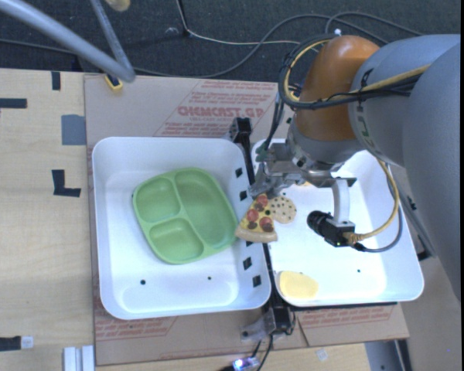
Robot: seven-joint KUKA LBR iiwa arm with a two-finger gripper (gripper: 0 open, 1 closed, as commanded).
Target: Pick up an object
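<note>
white bins (pixel 108 230) | fingers (pixel 264 188) hidden by wrist, grip unclear | pizza slice (pixel 257 221) beneath

Right bin (pixel 387 280) partly under arm (pixel 417 91).

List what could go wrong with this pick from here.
The pizza slice lies by the divider between the bins, so the gripper just above it may strike the wall. The cookie touches the slice and could be dragged along. If nudged, the slice may tip toward the green tray.
</note>
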